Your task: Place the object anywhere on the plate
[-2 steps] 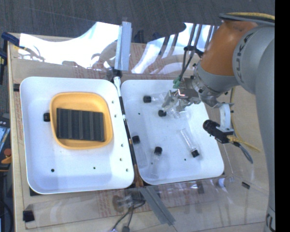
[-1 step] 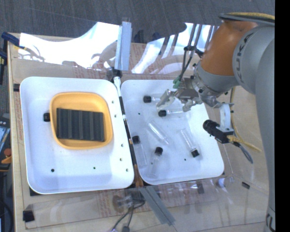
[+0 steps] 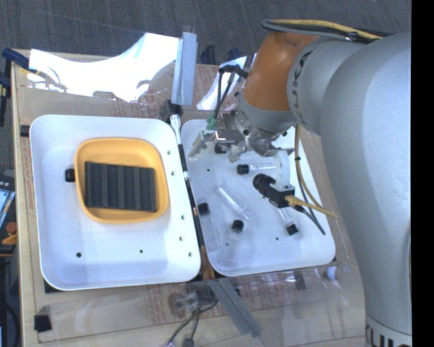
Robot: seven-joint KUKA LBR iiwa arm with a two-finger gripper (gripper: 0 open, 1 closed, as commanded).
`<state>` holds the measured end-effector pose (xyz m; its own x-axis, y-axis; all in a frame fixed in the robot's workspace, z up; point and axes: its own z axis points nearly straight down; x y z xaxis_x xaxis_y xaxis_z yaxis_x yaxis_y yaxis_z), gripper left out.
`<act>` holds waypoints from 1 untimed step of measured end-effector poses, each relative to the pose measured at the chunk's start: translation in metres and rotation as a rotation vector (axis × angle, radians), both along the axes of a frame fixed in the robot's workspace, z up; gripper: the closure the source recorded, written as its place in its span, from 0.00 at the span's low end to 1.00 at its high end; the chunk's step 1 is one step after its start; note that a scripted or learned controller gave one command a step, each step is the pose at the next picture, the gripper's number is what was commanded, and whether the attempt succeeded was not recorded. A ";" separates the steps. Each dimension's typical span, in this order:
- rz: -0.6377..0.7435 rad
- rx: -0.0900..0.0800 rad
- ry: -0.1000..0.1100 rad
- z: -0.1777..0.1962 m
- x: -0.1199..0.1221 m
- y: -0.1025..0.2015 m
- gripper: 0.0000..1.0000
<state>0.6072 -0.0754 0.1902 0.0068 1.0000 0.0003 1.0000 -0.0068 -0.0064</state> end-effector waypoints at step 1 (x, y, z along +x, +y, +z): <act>0.238 0.001 0.000 0.000 -0.018 0.071 0.00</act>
